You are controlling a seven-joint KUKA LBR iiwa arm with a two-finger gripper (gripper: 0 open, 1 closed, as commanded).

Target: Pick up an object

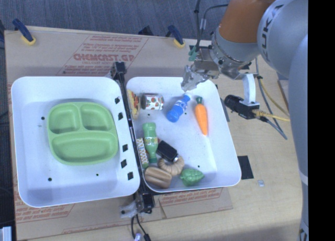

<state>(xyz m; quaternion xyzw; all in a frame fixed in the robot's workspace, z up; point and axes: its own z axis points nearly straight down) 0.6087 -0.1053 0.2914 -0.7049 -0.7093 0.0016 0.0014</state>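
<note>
1. Above the far rim of the right bin (226, 146), the gripper (189, 82) hangs from the grey arm (282, 31), which reaches in from the right with its orange band (246, 4) above the wrist.
2. Its two fingers point down and toward the left; they look slightly parted, with nothing between them, though the gap is small and hard to read.
3. Just beside the fingertips, inside the bin, lies a blue bottle (178, 108) with a white cap, tilted on its side.
4. Right of the bottle lies an orange carrot (202, 117) with a green top, pointing down the bin.
5. Left of the bottle, near the dividing wall, rests a small can (152, 101) with a red-and-white label, and beside it a yellowish packet (134, 104) against the wall.
6. Lower in the bin lies a green bottle (150, 141), touching a black block (167, 151).
7. At the near end sit a brown bread roll (157, 176), a pretzel-like piece (174, 165) and a green leafy toy (192, 176), close together.
8. On the left, the other white bin (31, 182) holds a green divided plate (82, 132).
9. Both bins rest on a cardboard sheet (99, 52) printed in red, clamped to the bench (267, 203).
</note>
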